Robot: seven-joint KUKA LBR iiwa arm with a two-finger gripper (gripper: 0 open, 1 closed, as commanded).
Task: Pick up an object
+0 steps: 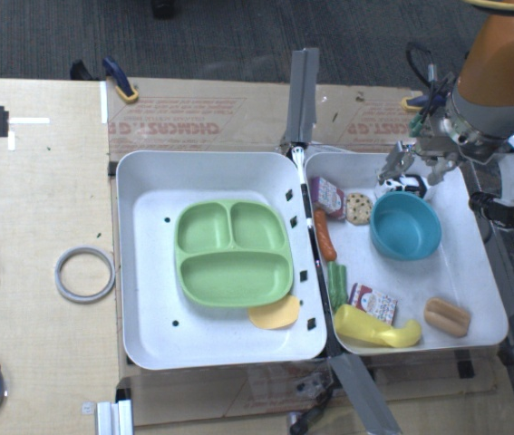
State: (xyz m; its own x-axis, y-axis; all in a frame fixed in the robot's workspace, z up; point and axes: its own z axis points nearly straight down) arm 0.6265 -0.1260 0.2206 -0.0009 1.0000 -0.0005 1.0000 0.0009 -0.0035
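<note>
Yellow banana (376, 330) lies at the right bin's (479, 243) near edge; far beyond it the gripper (408, 166), fingers apart and holding nothing, hangs over a black-and-white toy (405, 187) touching the blue bowl (405, 227). Closing here risks catching the bowl's rim.

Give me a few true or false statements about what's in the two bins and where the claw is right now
1. The green divided plate lies in the left bin. True.
2. The blue bowl sits on the green plate. False: it sits in the right bin.
3. The claw hovers over the right bin's far end. True.
4. The yellow banana lies outside both bins. False: it lies at the right bin's near edge.
5. The cookie lies beside the blue bowl. True.
</note>
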